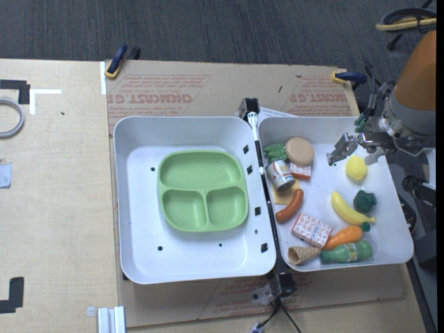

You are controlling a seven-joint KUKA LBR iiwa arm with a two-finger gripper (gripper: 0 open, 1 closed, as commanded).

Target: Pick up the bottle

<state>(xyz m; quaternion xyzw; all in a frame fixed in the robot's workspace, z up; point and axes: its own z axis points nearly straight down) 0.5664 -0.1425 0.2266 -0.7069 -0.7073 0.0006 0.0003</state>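
Two shallow white bins sit side by side on a cardboard sheet. The left bin (132, 207) carries one green divided plate (203, 190) with three compartments, lying near the bin's centre. The right bin (388, 207) carries the remaining items, one of each. One green bottle (346, 254) lies on its side along the bin's near edge, toward the near right corner, its cap pointing left. One orange carrot (343, 237) lies just above the bottle, touching or nearly touching it. One ice-cream cone (300, 256) rests at the near left corner, just beside the bottle's cap. One patterned red box (311, 229) lies just above the cone. One banana (349, 209) and one dark green broccoli (364, 201) lie near the right edge, and one yellow lemon (356, 168) lies beyond them. Along the left edge lie one sausage (289, 205), one metal can (279, 175), one leafy green (275, 151) and one burger (300, 151) toward the far left corner. One gripper (352, 149) hangs over the far right part of the bin, just above the lemon and well apart from the bottle; whether its fingers are spread or closed cannot be told, and nothing is seen between them.
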